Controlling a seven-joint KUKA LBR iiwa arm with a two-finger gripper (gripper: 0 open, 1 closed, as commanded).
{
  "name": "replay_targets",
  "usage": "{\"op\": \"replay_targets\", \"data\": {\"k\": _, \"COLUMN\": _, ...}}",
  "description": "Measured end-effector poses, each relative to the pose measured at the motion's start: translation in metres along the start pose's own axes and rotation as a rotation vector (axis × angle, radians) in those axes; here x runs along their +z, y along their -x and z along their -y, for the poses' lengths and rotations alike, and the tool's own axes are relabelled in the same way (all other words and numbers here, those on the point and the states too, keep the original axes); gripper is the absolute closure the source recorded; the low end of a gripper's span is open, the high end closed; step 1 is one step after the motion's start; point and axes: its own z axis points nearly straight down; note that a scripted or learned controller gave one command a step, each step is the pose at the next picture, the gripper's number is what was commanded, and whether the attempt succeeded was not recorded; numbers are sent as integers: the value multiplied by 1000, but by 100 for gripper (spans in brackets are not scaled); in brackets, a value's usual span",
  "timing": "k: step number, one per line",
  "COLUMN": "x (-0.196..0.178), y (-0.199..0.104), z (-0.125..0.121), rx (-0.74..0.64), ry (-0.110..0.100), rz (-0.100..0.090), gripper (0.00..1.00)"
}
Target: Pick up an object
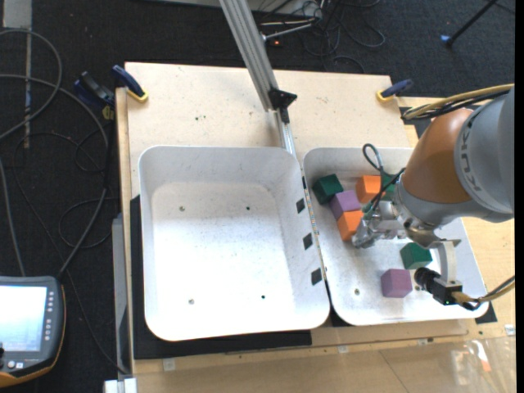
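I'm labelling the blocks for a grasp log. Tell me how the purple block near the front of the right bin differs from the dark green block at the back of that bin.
The purple block lies alone on bare bin floor; the dark green block sits in a cluster, against a lighter purple block. The purple one is nearer the front rim, the green one nearer the divider between the bins. They differ in colour. Both are small cube-like blocks in the right bin.

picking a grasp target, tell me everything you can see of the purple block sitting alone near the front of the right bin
The purple block is a small cube, matte and solid-coloured, perhaps foam or painted wood. It sits flat on the floor of the right bin, near the front rim, with nothing touching it. A green block lies just behind it to the right, and the gripper is behind it to the left.
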Motion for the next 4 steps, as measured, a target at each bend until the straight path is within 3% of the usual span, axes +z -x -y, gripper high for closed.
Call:
{"op": "replay_targets", "data": {"k": 1, "x": -49, "y": -3, "z": -11, "rx": -4, "ry": 5, "rz": 1, "gripper": 100}}
{"op": "replay_targets", "data": {"k": 3, "x": -161, "y": 2, "z": -7, "rx": -4, "ry": 6, "rz": 2, "gripper": 100}}
{"op": "replay_targets", "data": {"k": 4, "x": -147, "y": -45, "z": -7, "rx": -8, "ry": -2, "rz": -1, "gripper": 100}}
